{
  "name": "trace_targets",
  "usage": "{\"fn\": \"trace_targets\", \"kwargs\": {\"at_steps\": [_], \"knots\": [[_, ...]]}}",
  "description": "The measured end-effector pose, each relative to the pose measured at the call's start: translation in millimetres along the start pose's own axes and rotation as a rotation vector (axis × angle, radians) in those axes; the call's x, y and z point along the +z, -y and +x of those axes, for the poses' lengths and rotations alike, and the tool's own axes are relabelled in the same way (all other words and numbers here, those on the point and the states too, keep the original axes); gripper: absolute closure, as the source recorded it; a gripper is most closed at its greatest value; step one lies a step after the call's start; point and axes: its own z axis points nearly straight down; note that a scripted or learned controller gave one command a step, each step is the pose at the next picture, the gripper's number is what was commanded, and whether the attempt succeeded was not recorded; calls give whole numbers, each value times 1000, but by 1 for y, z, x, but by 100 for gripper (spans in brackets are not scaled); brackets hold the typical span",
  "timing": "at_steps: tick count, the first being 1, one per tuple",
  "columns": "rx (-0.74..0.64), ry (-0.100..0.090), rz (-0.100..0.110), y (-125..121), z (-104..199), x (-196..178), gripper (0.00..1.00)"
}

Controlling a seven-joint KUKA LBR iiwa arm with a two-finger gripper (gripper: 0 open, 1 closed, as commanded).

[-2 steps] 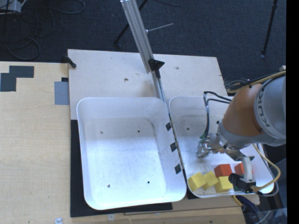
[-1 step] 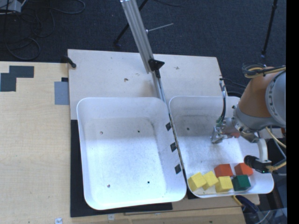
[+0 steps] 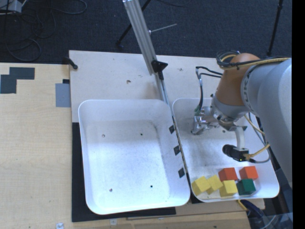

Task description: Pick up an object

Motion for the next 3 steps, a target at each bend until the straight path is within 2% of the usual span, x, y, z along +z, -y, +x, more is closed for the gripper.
{"fn": "trace_targets", "kwargs": {"at_steps": [1, 2, 3], "knots": [[3, 3, 3, 2, -4, 0, 0], [8, 4, 1, 56, 5, -2, 0], [13, 2, 4, 55, 3, -12, 100]]}}
